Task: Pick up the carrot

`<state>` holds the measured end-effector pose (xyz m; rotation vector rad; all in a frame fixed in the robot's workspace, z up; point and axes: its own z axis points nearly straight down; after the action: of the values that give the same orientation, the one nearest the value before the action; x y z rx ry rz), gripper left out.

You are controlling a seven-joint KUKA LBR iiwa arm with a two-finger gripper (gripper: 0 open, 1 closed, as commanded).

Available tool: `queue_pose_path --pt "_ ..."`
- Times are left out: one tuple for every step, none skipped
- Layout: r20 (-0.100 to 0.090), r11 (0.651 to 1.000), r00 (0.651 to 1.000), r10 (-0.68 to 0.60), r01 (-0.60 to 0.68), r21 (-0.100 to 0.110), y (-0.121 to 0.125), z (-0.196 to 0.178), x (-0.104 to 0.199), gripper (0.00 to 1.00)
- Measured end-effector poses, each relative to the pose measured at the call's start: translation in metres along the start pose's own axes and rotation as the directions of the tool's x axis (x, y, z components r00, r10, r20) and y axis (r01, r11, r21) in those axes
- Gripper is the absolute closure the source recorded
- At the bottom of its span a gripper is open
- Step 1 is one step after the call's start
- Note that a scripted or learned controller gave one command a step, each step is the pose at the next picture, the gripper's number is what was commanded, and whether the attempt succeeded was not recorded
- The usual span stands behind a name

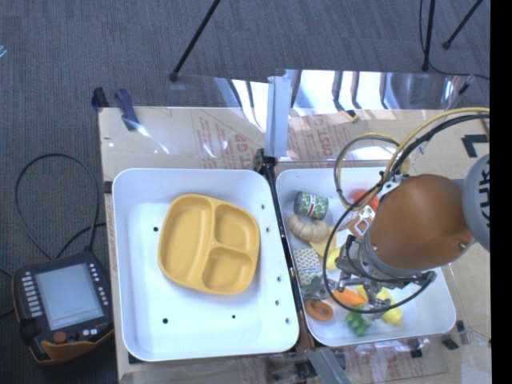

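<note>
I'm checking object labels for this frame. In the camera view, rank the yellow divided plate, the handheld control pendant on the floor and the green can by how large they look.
Largest to smallest as they look:
1. yellow divided plate
2. control pendant; it lies on the floor, farther from the camera, so its real size may be closer to the plate's
3. green can, clearly the smallest

A robotics lab: teach pendant (62,304) on grey carpet, tripod legs (200,30), bench-mounted bins (128,214).

The gripper (350,285) is being held low over the carrot (349,298) — in the right bin (445,310), among toy foods.
</note>
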<state>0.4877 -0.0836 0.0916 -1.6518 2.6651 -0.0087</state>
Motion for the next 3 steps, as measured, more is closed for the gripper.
queue_pose_path --pt "-0.001 1.000 1.000 0.001 -0.001 -0.003 0.000 -0.010 -0.002 1.00" --pt "-0.002 1.000 1.000 0.001 -0.001 -0.004 0.000 -0.009 -0.002 0.00" --pt "-0.004 0.970 0.970 0.245 -0.245 -0.012 -0.009 0.005 0.005 0.00"
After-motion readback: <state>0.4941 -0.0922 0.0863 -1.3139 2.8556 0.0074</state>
